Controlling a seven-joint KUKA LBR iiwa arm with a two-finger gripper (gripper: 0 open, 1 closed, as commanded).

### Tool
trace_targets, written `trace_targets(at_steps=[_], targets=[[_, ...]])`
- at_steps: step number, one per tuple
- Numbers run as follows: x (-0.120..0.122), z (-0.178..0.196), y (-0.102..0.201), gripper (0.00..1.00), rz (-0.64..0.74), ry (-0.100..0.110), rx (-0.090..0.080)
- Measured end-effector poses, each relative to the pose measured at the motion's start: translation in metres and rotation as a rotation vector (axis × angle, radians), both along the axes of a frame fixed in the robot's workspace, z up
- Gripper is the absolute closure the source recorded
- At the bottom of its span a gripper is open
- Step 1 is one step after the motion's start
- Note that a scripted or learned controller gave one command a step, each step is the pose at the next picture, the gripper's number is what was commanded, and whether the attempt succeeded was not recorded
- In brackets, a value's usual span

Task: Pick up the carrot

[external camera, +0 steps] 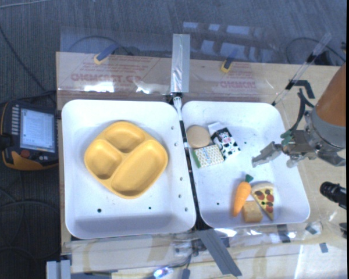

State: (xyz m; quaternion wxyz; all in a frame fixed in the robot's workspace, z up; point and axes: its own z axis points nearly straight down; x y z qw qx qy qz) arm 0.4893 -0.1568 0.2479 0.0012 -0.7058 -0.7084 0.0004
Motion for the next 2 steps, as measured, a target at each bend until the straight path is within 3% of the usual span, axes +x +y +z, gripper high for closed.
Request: trace_targets(at_steps=[1, 2], targets=[[0.011, -0.074, -0.006, 0.00, -0.045, 0.002, -0.001], [0.000, -0.157, 0.024, 0.00, 0.104, -0.021, -0.006]])
